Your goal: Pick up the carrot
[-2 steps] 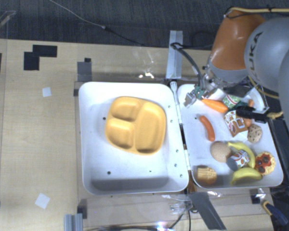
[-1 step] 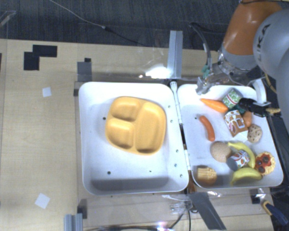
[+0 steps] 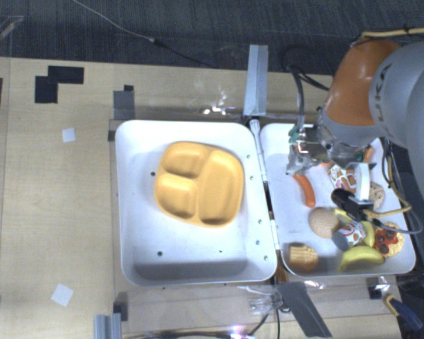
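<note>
Writing is scarce here: the only hint of lettering is on a small printed packet in the right bin, and its print is too small to read. No brand marks stand out on the arm.

The arm leans in from the right, its orange band above the wrist hanging over the far right corner of the right bin. The wrist points down and toward the bin's far left area, and the pincer sits low there, just above the upper end of the carrot. Whether its fingers are spread or pressed together, I cannot tell from this angle; nothing shows clearly between them.

The carrot lies on the bin floor, slanted, near the bin's left wall and just below the pincer. Beside it, toward the near side, rests a round tan bread roll. A banana lies near the front right corner, with a cluster of mixed small items above it. A golden corn-like piece sits in the near left corner.

The left bin holds a yellow divided plate, set on the pale wooden worktop.
</note>
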Tool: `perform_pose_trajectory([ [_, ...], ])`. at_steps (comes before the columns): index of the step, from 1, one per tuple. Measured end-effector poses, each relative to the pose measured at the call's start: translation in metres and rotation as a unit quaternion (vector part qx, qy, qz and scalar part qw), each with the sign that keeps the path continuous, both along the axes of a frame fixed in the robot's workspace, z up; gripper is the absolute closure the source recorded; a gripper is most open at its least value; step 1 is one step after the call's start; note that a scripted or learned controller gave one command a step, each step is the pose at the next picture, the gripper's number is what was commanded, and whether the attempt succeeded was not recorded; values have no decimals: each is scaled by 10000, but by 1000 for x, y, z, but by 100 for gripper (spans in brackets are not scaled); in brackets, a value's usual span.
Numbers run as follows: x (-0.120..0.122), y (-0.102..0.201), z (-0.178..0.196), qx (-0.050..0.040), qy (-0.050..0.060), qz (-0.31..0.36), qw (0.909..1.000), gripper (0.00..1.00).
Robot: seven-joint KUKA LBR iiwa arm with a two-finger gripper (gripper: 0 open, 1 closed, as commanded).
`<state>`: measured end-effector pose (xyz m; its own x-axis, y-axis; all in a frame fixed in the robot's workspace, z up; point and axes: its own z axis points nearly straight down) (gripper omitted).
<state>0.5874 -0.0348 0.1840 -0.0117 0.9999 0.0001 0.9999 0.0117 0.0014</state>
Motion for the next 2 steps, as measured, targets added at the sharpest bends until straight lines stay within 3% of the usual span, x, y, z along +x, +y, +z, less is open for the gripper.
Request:
perform_pose_trajectory([
  [1, -23, -97, 177, -21, -73, -3, 10000, 100],
  [2, -23, -94, 172, -11, -33, 19, 10000, 0],
])
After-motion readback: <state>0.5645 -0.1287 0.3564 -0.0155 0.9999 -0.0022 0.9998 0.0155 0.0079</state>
